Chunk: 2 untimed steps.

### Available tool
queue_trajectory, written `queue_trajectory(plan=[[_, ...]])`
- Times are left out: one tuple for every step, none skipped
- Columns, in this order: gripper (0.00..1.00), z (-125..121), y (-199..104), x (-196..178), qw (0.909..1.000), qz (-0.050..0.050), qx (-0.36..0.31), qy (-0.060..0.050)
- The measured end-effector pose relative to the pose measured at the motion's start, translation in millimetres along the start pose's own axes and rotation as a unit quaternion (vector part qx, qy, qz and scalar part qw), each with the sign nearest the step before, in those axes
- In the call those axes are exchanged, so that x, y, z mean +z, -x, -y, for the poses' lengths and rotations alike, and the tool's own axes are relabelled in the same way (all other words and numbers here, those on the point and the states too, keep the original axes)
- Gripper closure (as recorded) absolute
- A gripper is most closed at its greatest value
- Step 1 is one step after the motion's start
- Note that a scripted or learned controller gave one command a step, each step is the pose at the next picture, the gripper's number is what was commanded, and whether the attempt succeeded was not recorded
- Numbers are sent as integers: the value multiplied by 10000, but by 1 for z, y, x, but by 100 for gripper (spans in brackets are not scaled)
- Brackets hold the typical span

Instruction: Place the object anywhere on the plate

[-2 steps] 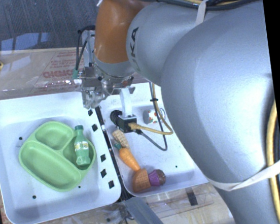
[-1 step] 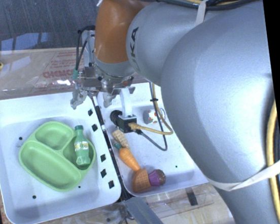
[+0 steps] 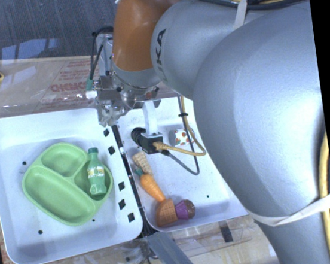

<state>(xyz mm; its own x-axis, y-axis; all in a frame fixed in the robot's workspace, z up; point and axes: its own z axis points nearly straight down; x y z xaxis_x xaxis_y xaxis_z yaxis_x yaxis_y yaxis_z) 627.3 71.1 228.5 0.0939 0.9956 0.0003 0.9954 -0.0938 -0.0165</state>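
Note:
A green plastic bottle (image 3: 96,175) rests in the right compartment of the green divided plate (image 3: 55,194), which lies in the left bin (image 3: 16,238). The bottle's cap points toward the far side. My gripper (image 3: 111,118) hangs above the far end of the wall between the two bins, up and to the right of the bottle and apart from it. It is open with nothing between its fingers.
The right bin (image 3: 216,197) holds an orange carrot (image 3: 152,187), an ice-cream cone toy (image 3: 174,210), a pale ridged cone (image 3: 140,162) and a small white and red piece (image 3: 181,136). The arm covers that bin's far right part.

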Motion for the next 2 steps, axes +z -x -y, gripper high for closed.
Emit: queue_trajectory(plan=[[0, 0, 0, 0, 10000, 1, -2, -1], [100, 0, 0, -10, 10000, -3, -17, -11]])
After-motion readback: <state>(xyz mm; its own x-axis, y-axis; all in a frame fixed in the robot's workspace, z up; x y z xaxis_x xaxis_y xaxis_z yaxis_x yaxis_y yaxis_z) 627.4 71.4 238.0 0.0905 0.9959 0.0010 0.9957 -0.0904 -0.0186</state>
